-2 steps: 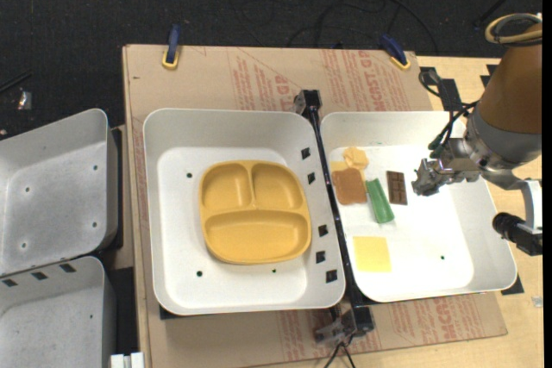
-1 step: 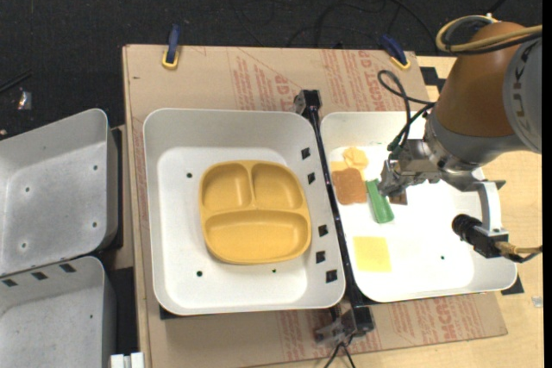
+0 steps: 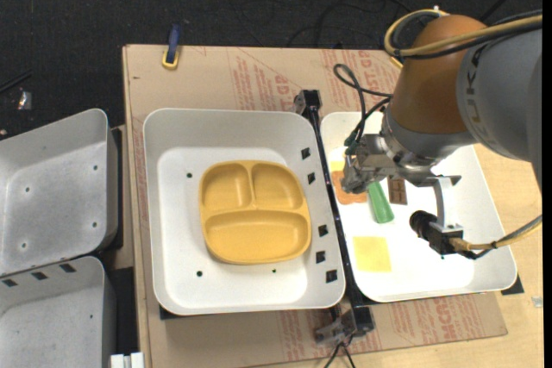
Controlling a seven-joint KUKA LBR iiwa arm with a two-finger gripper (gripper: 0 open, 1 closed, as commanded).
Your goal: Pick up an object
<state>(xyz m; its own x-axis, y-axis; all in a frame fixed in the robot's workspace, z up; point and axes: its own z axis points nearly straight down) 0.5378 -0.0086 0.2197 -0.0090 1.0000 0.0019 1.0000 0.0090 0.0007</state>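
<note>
Three small objects share the right white bin (image 3: 483, 276) beneath the gripper (image 3: 355, 177).
A green plastic cylinder (image 3: 379, 202) lies centrally, a flat yellow square (image 3: 373, 254) at six o'clock, an orange piece (image 3: 348, 194) at nine; a yellow divided plate (image 3: 255, 211) fills the left white bin (image 3: 164, 185); finger state cannot be told.

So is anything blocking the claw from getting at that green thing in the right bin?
Nothing visible blocks it. The claw hangs low in the right bin, right beside the green cylinder. An orange piece lies under the claw, and a yellow square lies apart from both.
</note>
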